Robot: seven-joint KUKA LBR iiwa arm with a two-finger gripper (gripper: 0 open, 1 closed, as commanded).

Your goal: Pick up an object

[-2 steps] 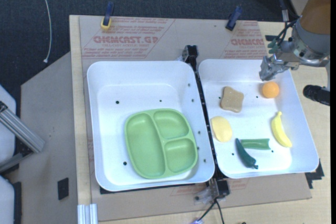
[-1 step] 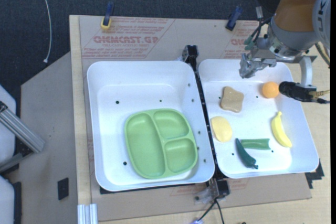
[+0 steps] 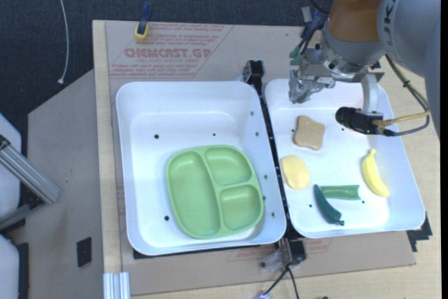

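Where end effector (image 3: 305, 93) hangs, toast (image 3: 309, 133) below

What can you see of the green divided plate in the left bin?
The green divided plate is a pale green, plastic-looking tray with rounded corners, split by raised ridges into three compartments: one long section and two smaller ones. All three look bare. It lies flat, turned at a slight angle, in the front right part of the left bin, its right edge close to the bin's wall. Nothing else touches it.
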